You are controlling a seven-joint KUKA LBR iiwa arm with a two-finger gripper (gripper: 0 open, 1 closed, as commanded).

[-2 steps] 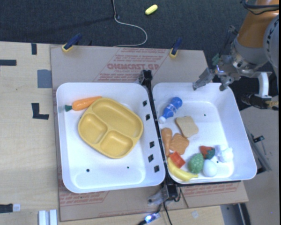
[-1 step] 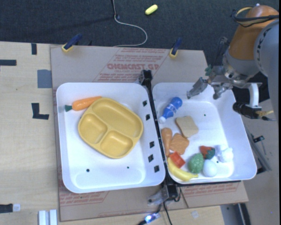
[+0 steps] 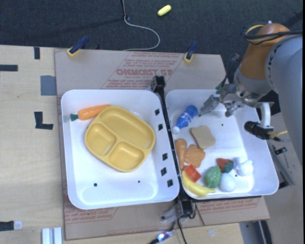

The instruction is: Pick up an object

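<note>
Dark carpet borders a wooden bench carrying two white bins side by side: the left bin point(image 3: 71, 151) has a yellow divided tray point(image 3: 120, 138) and a carrot point(image 3: 91, 111), the right bin point(image 3: 267, 179) a heap of toy food. Nothing is lifted yet; picking is all still to do. The gripper point(image 3: 219, 105) hovers at the right bin's twelve o'clock, fingers spread and empty. At its nine o'clock, close by, lies a blue bottle point(image 3: 186, 117), probably the likeliest target; the bread slice point(image 3: 202, 136) sits at six.
</note>
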